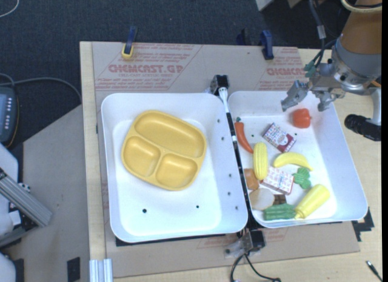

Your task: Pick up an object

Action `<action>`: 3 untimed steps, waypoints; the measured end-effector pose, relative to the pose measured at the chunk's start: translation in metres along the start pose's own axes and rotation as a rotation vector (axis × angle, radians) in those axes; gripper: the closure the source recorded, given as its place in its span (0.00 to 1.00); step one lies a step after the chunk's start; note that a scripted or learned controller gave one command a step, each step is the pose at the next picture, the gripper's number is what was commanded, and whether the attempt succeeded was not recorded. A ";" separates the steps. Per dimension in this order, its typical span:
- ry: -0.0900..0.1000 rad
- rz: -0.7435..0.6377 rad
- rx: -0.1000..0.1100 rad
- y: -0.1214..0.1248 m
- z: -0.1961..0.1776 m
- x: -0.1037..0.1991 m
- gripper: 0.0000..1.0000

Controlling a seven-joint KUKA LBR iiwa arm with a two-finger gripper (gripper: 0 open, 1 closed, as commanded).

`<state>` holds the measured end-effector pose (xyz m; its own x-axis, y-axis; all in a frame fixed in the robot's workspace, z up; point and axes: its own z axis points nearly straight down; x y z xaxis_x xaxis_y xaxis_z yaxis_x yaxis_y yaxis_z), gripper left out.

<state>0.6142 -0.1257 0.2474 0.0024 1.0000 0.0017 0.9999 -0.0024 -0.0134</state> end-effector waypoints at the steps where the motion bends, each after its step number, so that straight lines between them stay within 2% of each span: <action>1: -0.002 -0.002 -0.013 0.002 -0.007 0.000 0.00; 2: 0.000 -0.003 -0.007 0.005 0.054 0.006 0.00; 3: -0.001 -0.002 -0.009 0.008 0.097 0.005 0.00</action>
<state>0.6211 -0.1204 0.1502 0.0000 1.0000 0.0010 1.0000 0.0000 -0.0048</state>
